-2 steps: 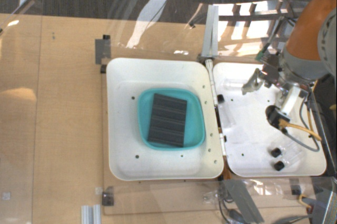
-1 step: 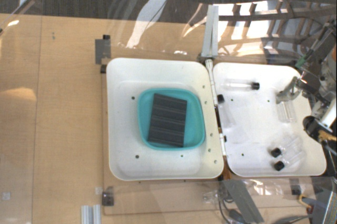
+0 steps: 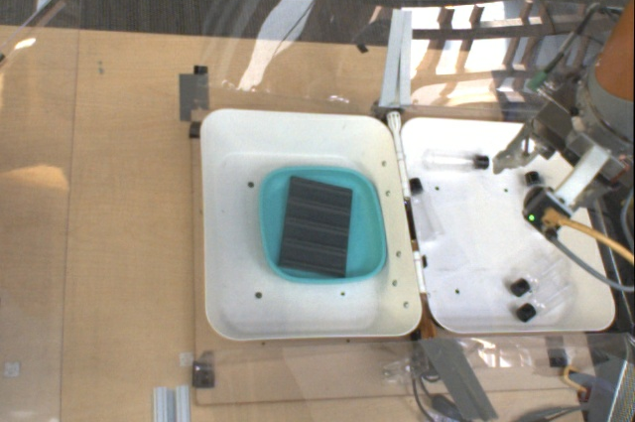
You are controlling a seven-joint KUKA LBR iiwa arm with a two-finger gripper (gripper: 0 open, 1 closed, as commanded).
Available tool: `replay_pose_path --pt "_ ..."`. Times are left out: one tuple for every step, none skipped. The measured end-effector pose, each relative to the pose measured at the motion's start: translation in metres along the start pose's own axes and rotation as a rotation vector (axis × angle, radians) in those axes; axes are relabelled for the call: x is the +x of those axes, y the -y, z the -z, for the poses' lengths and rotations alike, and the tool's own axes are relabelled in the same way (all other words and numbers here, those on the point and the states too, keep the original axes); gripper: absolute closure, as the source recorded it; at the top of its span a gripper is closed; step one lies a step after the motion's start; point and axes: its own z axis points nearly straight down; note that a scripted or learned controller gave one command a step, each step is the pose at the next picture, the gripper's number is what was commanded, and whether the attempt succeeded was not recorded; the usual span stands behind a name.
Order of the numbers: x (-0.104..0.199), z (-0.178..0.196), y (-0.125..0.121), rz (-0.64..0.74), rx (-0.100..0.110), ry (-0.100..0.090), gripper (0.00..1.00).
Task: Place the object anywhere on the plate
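Note:
A dark grey ridged rectangular block (image 3: 317, 225) lies flat on the teal plate (image 3: 369, 246), roughly in its middle. The plate sits in the left white bin (image 3: 228, 291). My gripper (image 3: 524, 160) hangs over the upper right part of the right bin (image 3: 476, 301), well away from the block and plate. I see nothing held in it.
The right bin holds a clear tube with a black cap (image 3: 454, 159), a small black piece (image 3: 415, 184) near its left wall, and two small black-capped clear items (image 3: 523, 298) at the lower right. A metal rail (image 3: 395, 63) stands behind the bins. The arm (image 3: 605, 102) and a cable fill the right edge.

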Motion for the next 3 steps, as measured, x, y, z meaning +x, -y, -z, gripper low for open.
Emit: replay_pose_path --pt "-0.054 0.024 -0.051 -0.330 -0.001 0.002 0.00" --pt "-0.112 0.050 -0.106 -0.504 -0.003 0.003 0.00" --pt "-0.112 0.065 -0.107 -0.603 -0.003 0.004 0.00"
